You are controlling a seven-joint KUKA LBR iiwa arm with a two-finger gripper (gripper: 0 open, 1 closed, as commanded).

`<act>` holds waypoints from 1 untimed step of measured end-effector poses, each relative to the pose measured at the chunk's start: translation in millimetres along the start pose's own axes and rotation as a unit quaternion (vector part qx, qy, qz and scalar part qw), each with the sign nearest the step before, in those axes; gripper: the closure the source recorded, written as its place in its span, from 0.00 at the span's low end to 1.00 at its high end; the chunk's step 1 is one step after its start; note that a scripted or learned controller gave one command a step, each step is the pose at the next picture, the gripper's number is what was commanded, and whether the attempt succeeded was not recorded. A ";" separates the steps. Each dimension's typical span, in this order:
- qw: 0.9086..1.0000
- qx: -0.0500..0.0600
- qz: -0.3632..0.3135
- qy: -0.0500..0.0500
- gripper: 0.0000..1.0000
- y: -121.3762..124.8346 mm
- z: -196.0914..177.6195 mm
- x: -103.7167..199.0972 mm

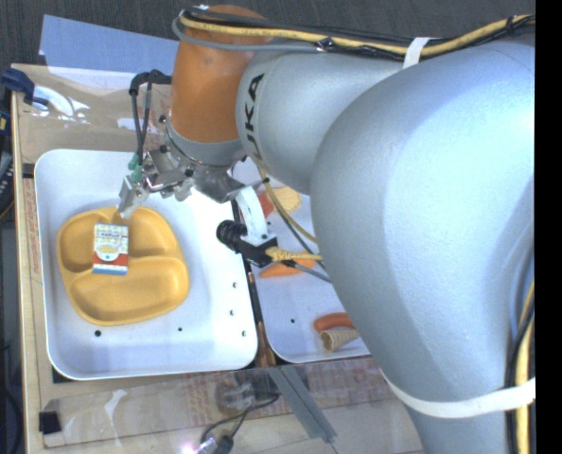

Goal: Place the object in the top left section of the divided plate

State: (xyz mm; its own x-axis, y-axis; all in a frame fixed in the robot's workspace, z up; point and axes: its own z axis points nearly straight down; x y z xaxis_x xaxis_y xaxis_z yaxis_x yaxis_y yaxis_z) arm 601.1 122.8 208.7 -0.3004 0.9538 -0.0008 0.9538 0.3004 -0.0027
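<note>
A yellow divided plate (144, 291) rests in the left white bin (205, 339). A small white packet with orange and blue print (111, 250) lies flat on the plate's upper half, around the ridge between the two upper sections. I cannot tell which section it sits in. My gripper (134, 192) hangs just above the plate's far rim, a little up and to the right of the packet. Nothing shows in its grasp, and the packet sits apart from it.
The right bin (295, 348) is largely covered by my arm. In it I see an orange carrot-like piece (283, 270), a bread-roll-like item (336, 332) and a pale yellow item (283, 198). Bare white floor surrounds the plate.
</note>
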 end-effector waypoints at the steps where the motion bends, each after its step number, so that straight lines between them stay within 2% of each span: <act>1: 0.998 -0.001 0.069 0.001 0.00 51.4 -32.4 -19.4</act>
State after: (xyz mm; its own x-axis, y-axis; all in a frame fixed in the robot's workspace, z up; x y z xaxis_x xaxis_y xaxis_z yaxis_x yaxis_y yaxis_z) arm 656.1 119.8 241.0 -0.1671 0.9859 -0.0001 0.9859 0.1671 -0.0009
